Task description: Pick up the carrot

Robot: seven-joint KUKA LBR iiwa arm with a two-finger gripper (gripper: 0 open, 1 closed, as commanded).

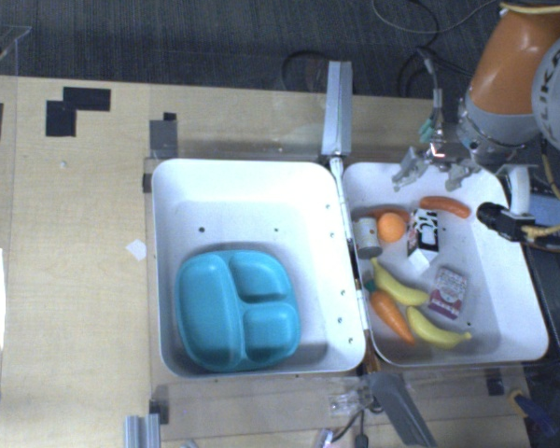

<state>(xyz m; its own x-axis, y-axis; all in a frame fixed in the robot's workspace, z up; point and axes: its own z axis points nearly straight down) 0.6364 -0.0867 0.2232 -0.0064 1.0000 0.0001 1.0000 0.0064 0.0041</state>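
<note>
The carrot (390, 314) is a short orange cone lying near the front left corner of the right bin (527, 320), pressed against two yellow bananas. My gripper (433, 170) hovers over the bin's back edge, well behind the carrot. Its fingers are spread open with nothing between them.
One banana (398, 287) lies just behind the carrot and another (438, 329) to its right. Also in the right bin are an orange ball (390, 227), a red sausage (445, 206), a black-and-white box (426, 231) and a maroon packet (449, 292). A blue divided tray (235, 309) sits in the left bin (233, 194).
</note>
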